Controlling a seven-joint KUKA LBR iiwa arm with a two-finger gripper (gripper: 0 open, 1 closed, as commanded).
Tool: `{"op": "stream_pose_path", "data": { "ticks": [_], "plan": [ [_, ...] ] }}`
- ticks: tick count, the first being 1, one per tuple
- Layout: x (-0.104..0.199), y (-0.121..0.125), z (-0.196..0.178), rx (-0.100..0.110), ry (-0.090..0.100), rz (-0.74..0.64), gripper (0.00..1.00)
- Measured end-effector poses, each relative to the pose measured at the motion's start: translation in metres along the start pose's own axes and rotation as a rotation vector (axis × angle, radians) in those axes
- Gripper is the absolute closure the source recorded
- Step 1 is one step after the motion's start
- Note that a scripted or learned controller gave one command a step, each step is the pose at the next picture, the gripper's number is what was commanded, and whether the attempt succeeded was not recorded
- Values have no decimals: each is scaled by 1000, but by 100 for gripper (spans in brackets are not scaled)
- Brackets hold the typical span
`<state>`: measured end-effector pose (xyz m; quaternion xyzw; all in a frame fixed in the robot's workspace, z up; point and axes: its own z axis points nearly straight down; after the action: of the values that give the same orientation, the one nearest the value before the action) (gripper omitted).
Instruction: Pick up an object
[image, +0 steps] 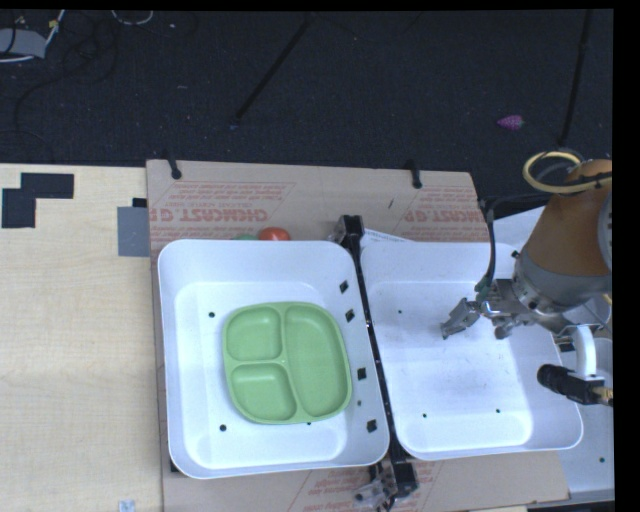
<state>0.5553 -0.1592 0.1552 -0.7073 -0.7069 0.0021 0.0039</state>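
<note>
Camera view: claw (462, 320) looks spread, pinching nothing, over right bin (470, 420); plate (287, 362) sits well left, so traverse left, grip its rim.

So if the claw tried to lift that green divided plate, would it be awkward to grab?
Probably. The green plate looks stiff, like moulded plastic, so it shouldn't flop. It lies flat in the left bin, leaving little edge to pinch. Its smooth surface may be slippery.
</note>
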Motion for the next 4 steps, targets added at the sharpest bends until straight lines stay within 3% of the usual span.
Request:
{"op": "stream_pose_path", "data": {
  "ticks": [1,2,4],
  "plan": [
    [8,0,47,-2,0,3,0],
    [7,0,34,-3,-1,7,100],
    [-4,1,-62,-11,-4,3,100]
  ]
}}
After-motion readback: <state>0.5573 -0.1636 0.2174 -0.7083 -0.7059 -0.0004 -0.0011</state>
